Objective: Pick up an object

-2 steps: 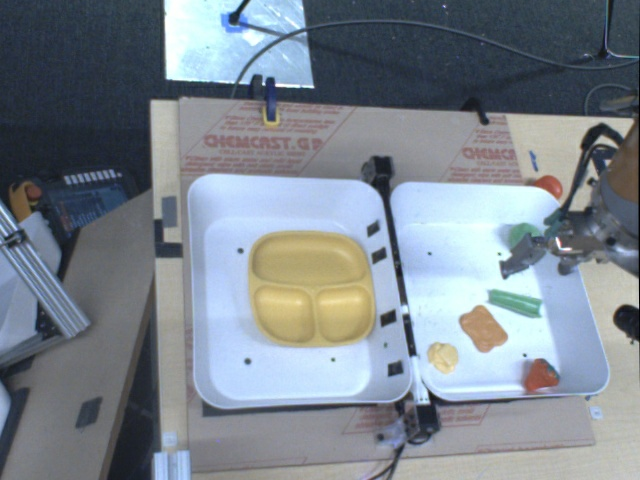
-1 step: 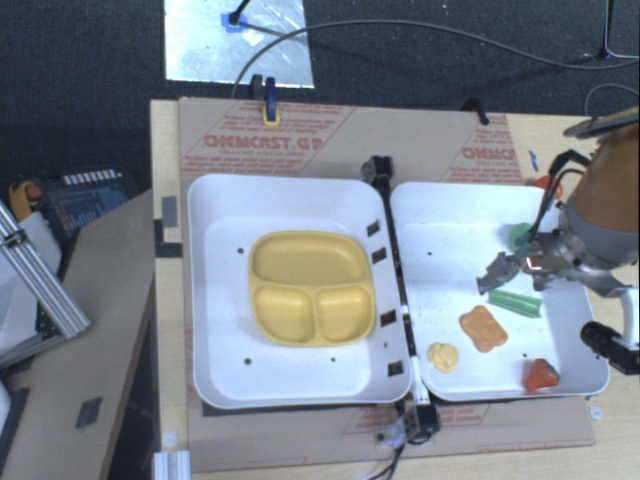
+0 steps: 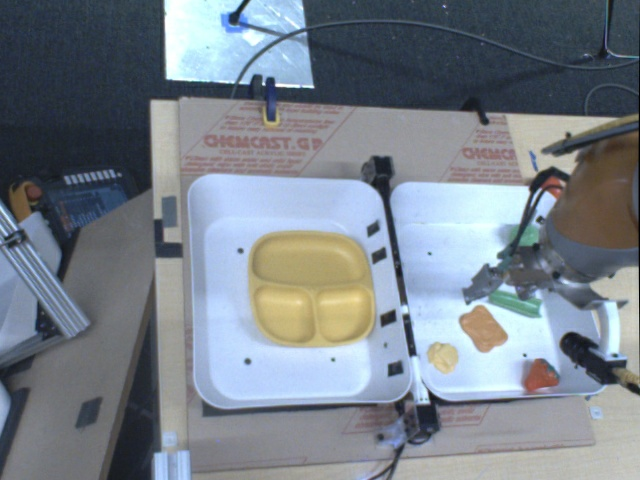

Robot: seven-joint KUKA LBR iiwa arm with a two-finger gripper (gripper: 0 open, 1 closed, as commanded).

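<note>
While the arm (image 3: 590, 218) reaches over the right bin (image 3: 450, 218), its gripper (image 3: 492, 282) sits low beside a green piece (image 3: 515, 302); I cannot tell its grasp. Near it lie an orange piece (image 3: 483, 329), a yellow piece (image 3: 442, 356) and a red piece (image 3: 541, 374). A yellow tray (image 3: 308, 286) fills the left bin (image 3: 215, 268).

Evidently a robotics lab: two white bins (image 3: 300, 193) clamped side by side on a cardboard-covered surface (image 3: 330, 133), loose cables (image 3: 430, 33) trailing over dark carpet (image 3: 80, 68), aluminium framing (image 3: 40, 273), a grey-and-orange arm (image 3: 595, 218).
</note>
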